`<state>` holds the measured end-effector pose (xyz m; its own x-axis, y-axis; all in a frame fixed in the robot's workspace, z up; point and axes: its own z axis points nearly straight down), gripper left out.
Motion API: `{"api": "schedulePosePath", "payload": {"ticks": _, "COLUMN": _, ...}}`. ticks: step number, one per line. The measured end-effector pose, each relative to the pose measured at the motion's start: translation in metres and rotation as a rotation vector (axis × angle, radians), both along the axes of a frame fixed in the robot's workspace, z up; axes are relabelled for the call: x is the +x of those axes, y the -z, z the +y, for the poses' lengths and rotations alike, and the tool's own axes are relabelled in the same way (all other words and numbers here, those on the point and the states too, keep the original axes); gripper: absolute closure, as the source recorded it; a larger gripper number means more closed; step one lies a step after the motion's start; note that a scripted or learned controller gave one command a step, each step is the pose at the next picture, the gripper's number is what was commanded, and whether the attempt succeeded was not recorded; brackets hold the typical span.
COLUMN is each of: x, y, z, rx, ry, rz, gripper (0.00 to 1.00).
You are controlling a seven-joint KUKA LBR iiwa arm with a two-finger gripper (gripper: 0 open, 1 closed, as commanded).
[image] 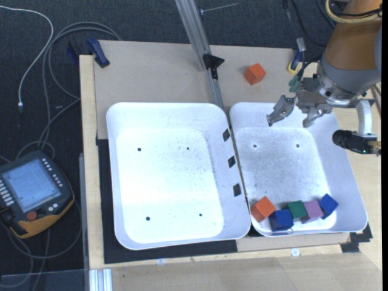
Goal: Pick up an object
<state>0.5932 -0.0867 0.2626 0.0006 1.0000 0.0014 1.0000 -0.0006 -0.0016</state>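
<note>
Several small blocks lie in a row along the near edge of the right bin (339,162): an orange block (263,208), a dark blue block (281,219), a green block (297,210), a purple block (313,210) and a blue block (328,204). My gripper (294,114) hangs over the far end of that bin, well away from the blocks. Its two fingers are spread apart with nothing between them.
The left bin (163,174) sits beside the right one. Another orange block (255,73) rests on the bench beyond the bins. A metal pole (194,29) slants up from between the bins. A teach pendant (33,187) lies on the floor at left.
</note>
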Motion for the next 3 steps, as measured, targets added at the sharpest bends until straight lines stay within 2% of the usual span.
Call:
{"api": "schedulePosePath", "payload": {"ticks": 1, "x": 0.048, "y": 0.057, "z": -0.004, "rx": -0.002, "ry": -0.003, "rz": 0.000, "gripper": 0.00}}
{"api": "schedulePosePath", "payload": {"ticks": 2, "x": 0.080, "y": 0.051, "z": 0.042, "rx": 0.001, "ry": -0.006, "rz": -0.006, "gripper": 0.00}}
{"api": "schedulePosePath", "payload": {"ticks": 3, "x": 0.046, "y": 0.060, "z": 0.103, "rx": 0.002, "ry": -0.008, "rz": 0.003, "gripper": 0.00}}
